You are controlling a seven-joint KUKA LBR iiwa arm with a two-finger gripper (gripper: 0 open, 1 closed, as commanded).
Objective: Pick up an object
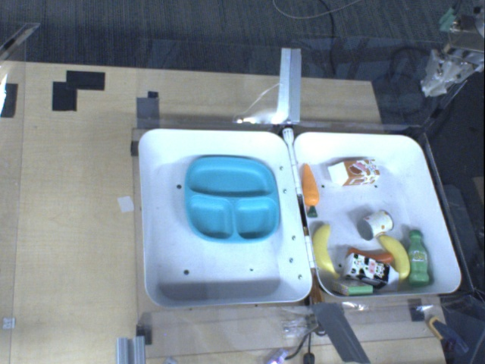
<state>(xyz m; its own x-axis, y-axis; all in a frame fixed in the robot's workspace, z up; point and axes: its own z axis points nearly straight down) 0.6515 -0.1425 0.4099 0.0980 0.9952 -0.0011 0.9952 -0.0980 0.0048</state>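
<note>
- White plastic right bin point(424, 174) holds every candidate: an orange carrot point(309, 185) by the divider, a brown-and-white carton point(354, 172), a small white cup point(375, 223) on its side, two yellow bananas point(323, 250), a green bottle point(417, 258) and a black-and-white printed packet point(369, 268).
- The white left bin point(159, 203) carries a blue three-compartment plastic tray point(231, 197).
- The gripper point(449, 73) hangs at the upper right, well apart from the bins; whether it is apart or together, I cannot tell.
- Judged from this, nothing is lifted; approach, grasp and lift all remain.
- Print on the carton and packet is too small to read.
</note>
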